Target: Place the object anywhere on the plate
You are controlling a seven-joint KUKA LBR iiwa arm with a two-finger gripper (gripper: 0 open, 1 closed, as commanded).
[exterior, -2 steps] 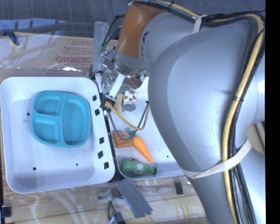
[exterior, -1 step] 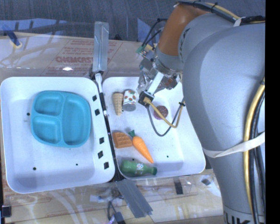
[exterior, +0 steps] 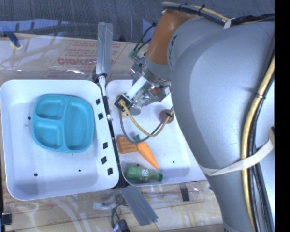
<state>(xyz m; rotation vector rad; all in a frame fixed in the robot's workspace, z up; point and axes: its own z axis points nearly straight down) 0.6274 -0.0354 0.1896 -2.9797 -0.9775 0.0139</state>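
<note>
A blue plate with three compartments lies in the left bin, with nothing on it. In the right bin lie an orange carrot, a flat orange-brown piece beside its top, and a green bottle on its side at the front edge. My gripper hangs over the back of the right bin, well behind those three things. A small brown round thing shows just beside the wrist, partly hidden by the arm.
A ridge with black clips divides the two bins. The big grey arm covers the right bin's right side. A grey bar stands behind the bins on the cardboard.
</note>
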